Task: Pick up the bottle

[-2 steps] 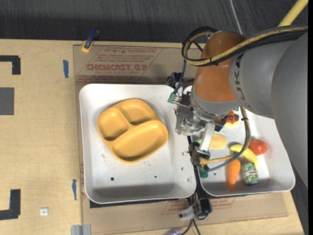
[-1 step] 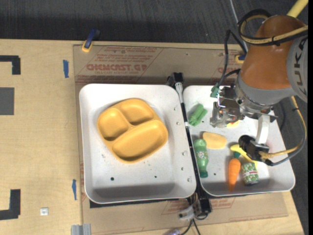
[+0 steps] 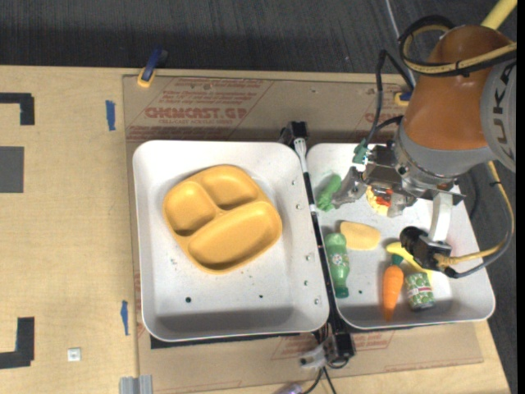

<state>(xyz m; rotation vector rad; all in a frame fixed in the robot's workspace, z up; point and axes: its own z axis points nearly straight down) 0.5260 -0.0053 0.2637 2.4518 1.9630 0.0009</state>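
Note:
A green bottle with a pale label lies lengthwise along the left wall of the right bin, cap toward the front. My gripper hangs below the orange wrist over the back of that bin, above and to the right of the bottle and well apart from it. Its two grey fingers stand spread, so it is open. A small red and yellow item shows in the gap beneath them, not held.
A yellow divided tray sits in the left bin. In the right bin lie a green piece, a pale yellow piece, a carrot, a small can and a banana. Cables trail at right.

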